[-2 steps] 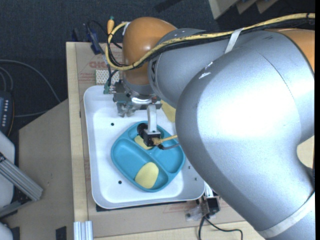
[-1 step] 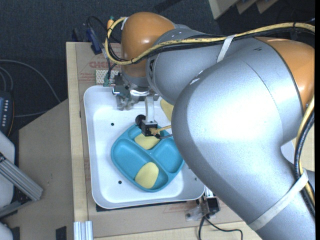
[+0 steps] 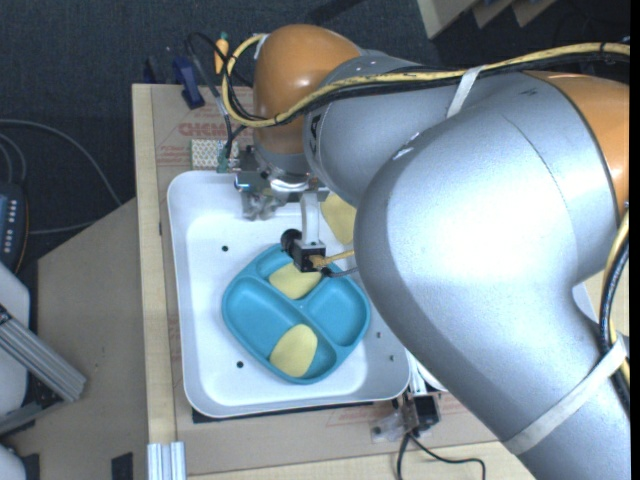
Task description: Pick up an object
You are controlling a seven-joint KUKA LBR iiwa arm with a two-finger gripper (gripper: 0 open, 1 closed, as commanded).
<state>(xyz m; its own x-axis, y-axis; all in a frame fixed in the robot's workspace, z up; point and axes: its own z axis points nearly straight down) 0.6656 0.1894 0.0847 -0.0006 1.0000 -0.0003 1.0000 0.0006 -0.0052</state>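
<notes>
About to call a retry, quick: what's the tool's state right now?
Tool: cannot be told from this view. It hangs low over the white bin, beside the blue divided plate.

We are looking at a robotics lab: a big grey arm (image 3: 480,228) with cables (image 3: 545,57) along it reaches over a wooden worktop (image 3: 152,298), with dark carpet (image 3: 90,38) and a metal rail (image 3: 40,353) beside it.
</notes>
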